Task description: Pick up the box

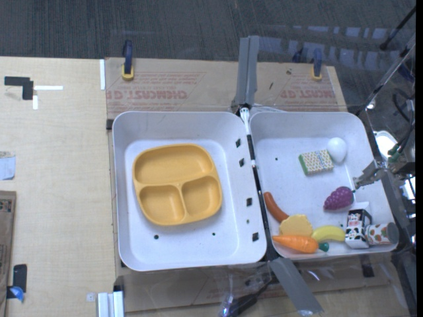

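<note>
Box [316, 162] lies flat in right bin [291, 134], upper middle, just left of white egg [337, 148], long axis running left-right with slight tilt. Gripper [367, 175] sits right and slightly below it; jaws' state unreadable.

Bright, even overhead light; soft shadows inside the white bins [125, 197], glare just right of them, slightly soft focus.
</note>
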Controlling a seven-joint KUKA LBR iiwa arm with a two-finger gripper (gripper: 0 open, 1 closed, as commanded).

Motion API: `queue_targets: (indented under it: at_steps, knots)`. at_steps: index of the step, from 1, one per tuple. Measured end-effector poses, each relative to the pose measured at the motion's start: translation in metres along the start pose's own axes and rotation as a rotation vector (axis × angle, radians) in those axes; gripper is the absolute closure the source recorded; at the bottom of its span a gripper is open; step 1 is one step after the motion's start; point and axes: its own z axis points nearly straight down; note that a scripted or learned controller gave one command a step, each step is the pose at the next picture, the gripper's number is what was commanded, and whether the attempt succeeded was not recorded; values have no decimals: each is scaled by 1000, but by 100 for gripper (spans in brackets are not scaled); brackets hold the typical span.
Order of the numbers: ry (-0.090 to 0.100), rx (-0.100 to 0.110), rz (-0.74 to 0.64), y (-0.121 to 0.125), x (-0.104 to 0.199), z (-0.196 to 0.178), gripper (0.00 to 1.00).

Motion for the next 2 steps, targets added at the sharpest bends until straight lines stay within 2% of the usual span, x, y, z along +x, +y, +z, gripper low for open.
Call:
queue_targets:
  at_steps: [1, 2]
  knots:
    - [0, -1, -123, 74, 41, 81, 0]
    - [-4, -12, 20, 126, 61, 136, 0]
